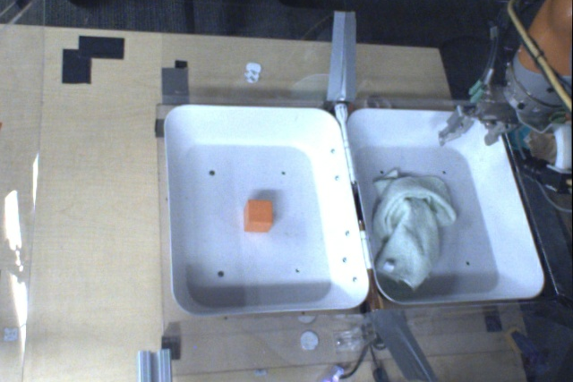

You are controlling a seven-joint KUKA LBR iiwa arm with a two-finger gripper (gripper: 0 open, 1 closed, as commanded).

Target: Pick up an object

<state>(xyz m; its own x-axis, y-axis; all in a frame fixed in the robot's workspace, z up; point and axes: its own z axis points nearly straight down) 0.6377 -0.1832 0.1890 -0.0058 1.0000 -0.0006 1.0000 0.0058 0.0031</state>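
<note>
Hovering gripper (pixel 471 128), open, nr cloth (pixel 410 226)

There are two white bins, one on the left (pixel 179 192) and one on the right (pixel 515 219), sitting side by side on one counter (pixel 89 192). There is one little orange block (pixel 259 216) in the left bin. There is one crumpled pale cloth (pixel 410 228) in the right bin. One robot arm (pixel 542 58) comes in, with one gripper (pixel 470 123).
</note>
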